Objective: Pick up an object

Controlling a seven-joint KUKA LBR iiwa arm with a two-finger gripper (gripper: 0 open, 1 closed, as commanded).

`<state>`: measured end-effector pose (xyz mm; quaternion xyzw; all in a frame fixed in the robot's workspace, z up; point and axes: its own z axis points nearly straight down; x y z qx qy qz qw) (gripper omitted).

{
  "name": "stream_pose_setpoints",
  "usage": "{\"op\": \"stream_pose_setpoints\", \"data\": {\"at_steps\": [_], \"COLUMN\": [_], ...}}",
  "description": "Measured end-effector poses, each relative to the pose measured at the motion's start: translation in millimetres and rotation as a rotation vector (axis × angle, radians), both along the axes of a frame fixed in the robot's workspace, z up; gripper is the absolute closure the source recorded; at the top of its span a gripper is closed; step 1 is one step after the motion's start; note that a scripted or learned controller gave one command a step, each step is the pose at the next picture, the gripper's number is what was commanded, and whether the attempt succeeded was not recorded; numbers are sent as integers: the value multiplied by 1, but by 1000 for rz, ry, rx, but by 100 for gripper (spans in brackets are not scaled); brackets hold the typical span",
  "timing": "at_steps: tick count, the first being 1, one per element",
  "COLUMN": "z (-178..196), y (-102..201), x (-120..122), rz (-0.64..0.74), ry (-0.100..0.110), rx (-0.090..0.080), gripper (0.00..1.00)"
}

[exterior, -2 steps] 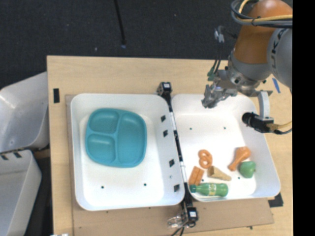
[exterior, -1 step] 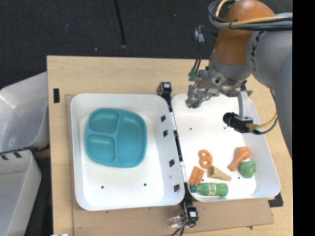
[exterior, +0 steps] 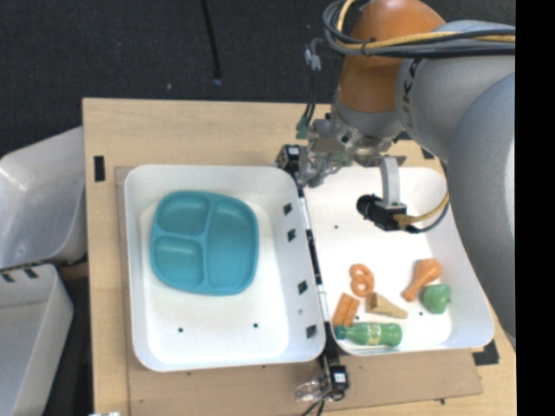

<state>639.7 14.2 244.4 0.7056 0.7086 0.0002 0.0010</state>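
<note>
My gripper (exterior: 314,173) hangs at the far edge of the right bin (exterior: 347,232), close to the divider between the two bins, and my own wrist and orange band cover it from above, so I cannot tell how it is set or whether anything is in it.

All the candidates lie well away from my tool, clustered at the near end of the right bin: an orange pretzel (exterior: 362,276), a small orange block (exterior: 346,308), a tan wedge (exterior: 385,307), a green bottle (exterior: 371,334) lying on its side, an orange drumstick (exterior: 423,276) and a green pepper (exterior: 436,297). The teal plate (exterior: 205,241) sits in the left bin (exterior: 139,319), across the divider from me.

To do this step well, I judge I should pick one piece that stands apart from its neighbours. The pretzel and the drumstick look the most isolated; the block, wedge and bottle lie so close together that a descent there could nudge two at once. The bottle also lies hard against the bin's near rim, which could foul my approach.

A black part on a cable (exterior: 381,211) hangs below my wrist; I cannot make out what it is. My arm cuts off the bin's far right corner.
</note>
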Motion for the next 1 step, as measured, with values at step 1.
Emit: {"op": "stream_pose_setpoints", "data": {"at_steps": [1], "z": [2], "y": [43], "x": [3], "rz": [1], "ry": [0], "rx": [1], "gripper": [100]}}
